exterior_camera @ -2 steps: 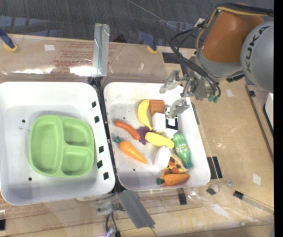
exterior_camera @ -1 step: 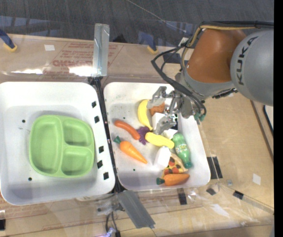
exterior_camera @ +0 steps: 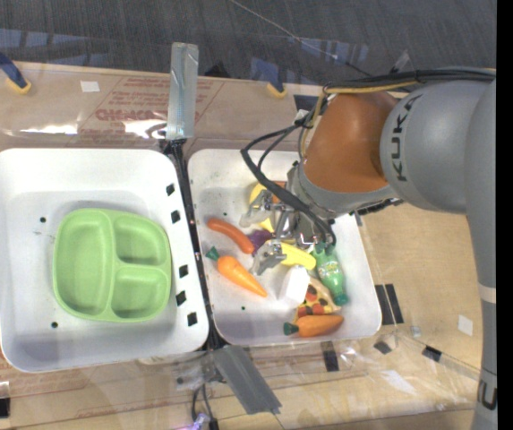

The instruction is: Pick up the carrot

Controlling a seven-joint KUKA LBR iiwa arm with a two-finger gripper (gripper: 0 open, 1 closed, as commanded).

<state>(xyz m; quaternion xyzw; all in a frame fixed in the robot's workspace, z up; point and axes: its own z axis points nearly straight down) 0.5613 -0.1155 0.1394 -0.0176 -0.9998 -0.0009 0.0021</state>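
An orange carrot (exterior_camera: 240,276) with a green top lies in the right bin (exterior_camera: 229,330), near its left wall. A second carrot (exterior_camera: 317,325) rests by the bin's front wall. My gripper (exterior_camera: 265,233) hangs over the middle of this bin, just right of and above the first carrot, not touching it. Its silver fingers (exterior_camera: 270,256) stand apart, so it is open, and nothing is held. A small purple piece (exterior_camera: 260,240) lies under the gap.
Around the gripper lie a red-orange chili (exterior_camera: 229,233), a yellow banana (exterior_camera: 294,257), a green bottle (exterior_camera: 330,273) and a white block (exterior_camera: 293,285). The left bin (exterior_camera: 23,177) holds a green divided plate (exterior_camera: 111,264). Black cables (exterior_camera: 260,146) loop from the wrist.
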